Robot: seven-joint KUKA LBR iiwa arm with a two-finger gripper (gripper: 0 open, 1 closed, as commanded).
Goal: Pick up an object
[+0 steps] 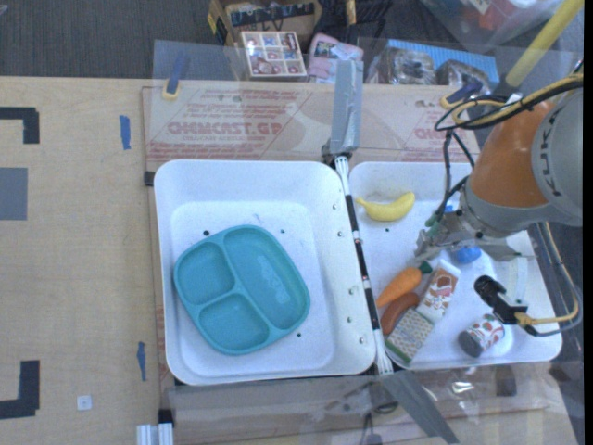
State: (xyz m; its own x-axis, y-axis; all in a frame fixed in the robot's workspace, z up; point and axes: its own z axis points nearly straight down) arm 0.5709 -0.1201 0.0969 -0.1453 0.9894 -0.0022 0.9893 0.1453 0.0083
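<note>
- The gripper (438,239) hung low in the right bin (398,176), just down and to the right of the banana (387,207). Whether it was open or closed could not be told, and nothing could be seen held in it.
- A small blue object (469,254), its shape unclear, lay just beside the gripper on the side away from the banana. It looked like a likely target, being nearest.
- A slim white carton (440,291) with red print lay flat below the banana, directly under the gripper's position in the view.
- A tapered orange carrot (401,285), smooth and plastic-looking, lay slanted below the banana, touching the carton's left side.
- The banana itself, yellow and curved, lay alone near the bin's far wall, with open space around it that should have made it easy to grasp.
- A flat greenish packet (410,335) and a short printed can (482,335) on its side lay farthest below the banana.
- The grey arm (519,170), orange-banded, reached in from the banana's right.
- Left of the banana, the left bin (241,185) held a teal divided plate (241,288), a wide, shallow shape likely hard to pinch.
</note>
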